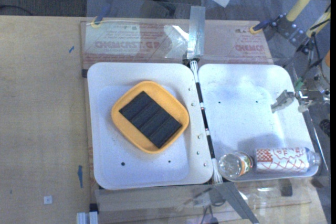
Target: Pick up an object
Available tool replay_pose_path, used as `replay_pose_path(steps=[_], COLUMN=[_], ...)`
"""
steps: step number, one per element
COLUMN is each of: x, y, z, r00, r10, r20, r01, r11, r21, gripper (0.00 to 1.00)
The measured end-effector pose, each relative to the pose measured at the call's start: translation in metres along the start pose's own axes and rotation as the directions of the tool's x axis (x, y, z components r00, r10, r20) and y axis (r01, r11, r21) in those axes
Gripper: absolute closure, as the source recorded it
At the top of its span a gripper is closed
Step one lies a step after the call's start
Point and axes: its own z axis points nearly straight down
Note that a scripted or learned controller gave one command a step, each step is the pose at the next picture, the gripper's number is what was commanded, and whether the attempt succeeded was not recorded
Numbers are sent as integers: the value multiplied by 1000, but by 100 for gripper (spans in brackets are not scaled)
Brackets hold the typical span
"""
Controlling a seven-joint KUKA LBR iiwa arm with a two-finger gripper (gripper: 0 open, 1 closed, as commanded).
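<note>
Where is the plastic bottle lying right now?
The plastic bottle lies on its side along the near edge of the right bin, cap end toward the divider between bins.

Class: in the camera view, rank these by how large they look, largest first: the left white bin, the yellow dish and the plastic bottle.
1. left white bin
2. yellow dish
3. plastic bottle, lying on its side in the right bin

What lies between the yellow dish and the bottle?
In the camera view, the two bins' adjoining rims separate the dish in the left bin from the bottle, lying in the right bin.
</note>
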Motion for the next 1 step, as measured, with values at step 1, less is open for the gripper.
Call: replay_pose_path(steps=[1], x=[-8], y=[-54], z=[15], r00=[957], r10=[292], r20=[-1], r01=[-292], r11=[957], r21=[3], gripper=[0])
